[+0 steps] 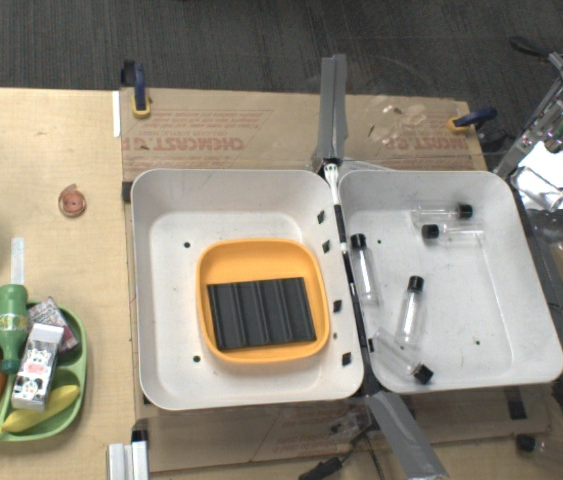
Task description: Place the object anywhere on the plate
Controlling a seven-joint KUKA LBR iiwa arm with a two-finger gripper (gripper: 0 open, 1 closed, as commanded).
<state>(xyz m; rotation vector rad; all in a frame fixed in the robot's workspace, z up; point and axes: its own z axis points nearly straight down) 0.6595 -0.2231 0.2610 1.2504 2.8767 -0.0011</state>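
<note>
Five vials (410,309) right bin (521,358); plate (261,257) left bin (161,368).

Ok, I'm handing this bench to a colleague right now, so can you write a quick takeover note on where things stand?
Left bin: orange plate with a dark ribbed block on it.
Right bin: five clear vials with black caps, loose on the floor: vial by the left wall, centre vial, near-edge vial, and two vials at the back.
Done: no vial on the plate.
Left: pick one vial and set it anywhere on the plate.
</note>
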